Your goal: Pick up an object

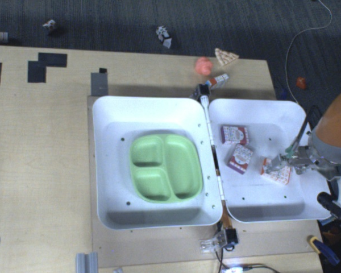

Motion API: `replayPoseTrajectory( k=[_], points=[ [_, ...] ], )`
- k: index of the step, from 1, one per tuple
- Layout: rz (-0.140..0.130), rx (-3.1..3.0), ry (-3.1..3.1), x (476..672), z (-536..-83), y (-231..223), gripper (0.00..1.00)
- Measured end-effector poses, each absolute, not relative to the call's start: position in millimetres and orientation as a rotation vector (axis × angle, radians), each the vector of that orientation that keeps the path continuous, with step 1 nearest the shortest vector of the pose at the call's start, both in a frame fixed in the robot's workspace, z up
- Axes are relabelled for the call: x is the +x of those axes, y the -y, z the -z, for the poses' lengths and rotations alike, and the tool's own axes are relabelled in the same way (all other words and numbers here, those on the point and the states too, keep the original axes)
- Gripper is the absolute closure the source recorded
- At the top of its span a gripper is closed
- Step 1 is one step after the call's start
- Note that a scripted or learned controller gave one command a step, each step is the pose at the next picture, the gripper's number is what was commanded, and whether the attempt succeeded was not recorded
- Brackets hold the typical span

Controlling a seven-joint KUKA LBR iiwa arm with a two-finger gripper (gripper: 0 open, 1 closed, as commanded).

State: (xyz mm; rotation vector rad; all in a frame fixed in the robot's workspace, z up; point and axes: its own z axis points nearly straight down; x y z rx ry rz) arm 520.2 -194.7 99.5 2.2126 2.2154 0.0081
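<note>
seemingly, packets (235, 134) bear red labels, writing unreadable.

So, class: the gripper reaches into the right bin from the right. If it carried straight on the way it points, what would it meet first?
The gripper points left and sits at the orange-and-white packet, so that likely comes first. Beyond lies the red-and-white packet. Depth is unclear from this slanted view.

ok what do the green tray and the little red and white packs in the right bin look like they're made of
Green tray: likely moulded plastic, with a smooth matte pale green surface, rounded corners and three pressed-in compartments.
Red and white packs: probably printed paper or thin card, or perhaps foil sachets; they look flat and boxy with printed faces, but the view is too blurred to tell.
Bins: seemingly white plastic, with a faint sheen and rounded rims.
</note>
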Motion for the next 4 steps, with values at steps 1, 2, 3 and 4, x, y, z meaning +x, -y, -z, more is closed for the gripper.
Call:
replayPoseTrajectory(
  k=[1,2,3,4],
  points=[
    [-0.013,2.208,-2.213,522.1,-110.8,194.5,1.00],
    [-0.012,2.208,-2.213,522.0,-110.7,194.4,0.00],
    [-0.016,2.205,-2.213,523.3,-121.4,193.9,1.00],
    [-0.016,2.205,-2.213,523.3,-121.4,193.9,0.00]
  ],
)
